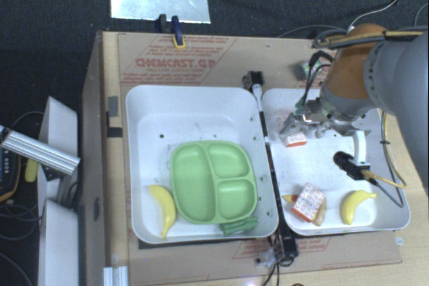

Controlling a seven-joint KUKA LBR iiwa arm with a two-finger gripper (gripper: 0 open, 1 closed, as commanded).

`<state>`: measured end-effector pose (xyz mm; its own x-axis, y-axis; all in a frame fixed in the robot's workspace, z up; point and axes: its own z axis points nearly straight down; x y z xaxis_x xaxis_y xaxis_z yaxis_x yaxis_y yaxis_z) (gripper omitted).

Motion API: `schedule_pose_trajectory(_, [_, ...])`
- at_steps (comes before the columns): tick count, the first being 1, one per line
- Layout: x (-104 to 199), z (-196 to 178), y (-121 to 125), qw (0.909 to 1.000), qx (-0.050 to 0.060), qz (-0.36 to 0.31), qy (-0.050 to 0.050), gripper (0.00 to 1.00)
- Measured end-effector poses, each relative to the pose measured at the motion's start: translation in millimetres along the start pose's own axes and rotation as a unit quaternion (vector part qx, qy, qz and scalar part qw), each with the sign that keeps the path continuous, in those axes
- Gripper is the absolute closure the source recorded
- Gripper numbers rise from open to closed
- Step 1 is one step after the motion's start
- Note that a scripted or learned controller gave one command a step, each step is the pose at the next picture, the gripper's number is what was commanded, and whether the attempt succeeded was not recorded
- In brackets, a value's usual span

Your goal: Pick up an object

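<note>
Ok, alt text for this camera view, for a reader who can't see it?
A grey robot arm reaches from the right, its gripper low over a small white-and-red object in the right bin, which also holds a banana and a red box. The left bin holds a green divided plate and a second banana.

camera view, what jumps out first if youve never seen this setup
The green plate in the left bin stands out first, with a banana against its left edge. In the right bin the grey and orange arm hangs over the far end, its end effector just above a small red and white item; a red box and another banana lie near the front.
</note>
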<state>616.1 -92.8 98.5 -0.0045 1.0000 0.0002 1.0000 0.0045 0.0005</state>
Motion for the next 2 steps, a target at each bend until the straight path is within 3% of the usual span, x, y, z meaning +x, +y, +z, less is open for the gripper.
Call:
schedule_pose_trajectory(1, [-17.9,14.2,2.7,1.0,0.0,0.002,-0.001,0.0])
schedule_pose_trajectory(2, [-17.4,3.3,3.1,1.0,0.0,0.001,0.0,1.0])
